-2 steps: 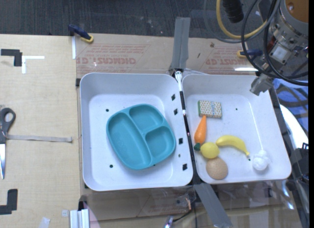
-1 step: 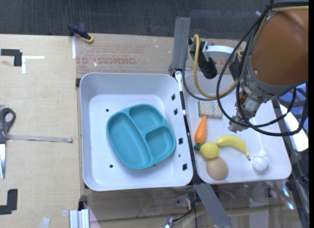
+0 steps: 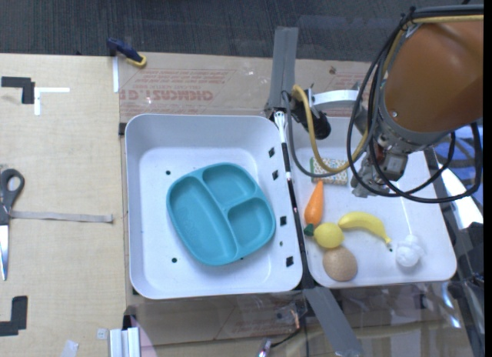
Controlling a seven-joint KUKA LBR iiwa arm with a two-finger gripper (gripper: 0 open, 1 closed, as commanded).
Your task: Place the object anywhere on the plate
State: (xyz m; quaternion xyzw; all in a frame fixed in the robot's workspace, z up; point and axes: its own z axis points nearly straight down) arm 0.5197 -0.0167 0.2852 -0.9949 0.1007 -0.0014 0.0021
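The gripper (image 3: 367, 182) hangs over the right bin (image 3: 438, 271) below the orange band of the arm (image 3: 434, 71); whether it is clenched or released cannot be told. Just left of it lies a small speckled packet (image 3: 328, 168), and nearer the camera sit a carrot (image 3: 314, 203), lemon (image 3: 328, 235), banana (image 3: 366, 225), brown egg-shaped thing (image 3: 340, 264) and small white thing (image 3: 408, 252). Far to its left, the blue plate (image 3: 221, 213) rests in the left bin (image 3: 146, 271).
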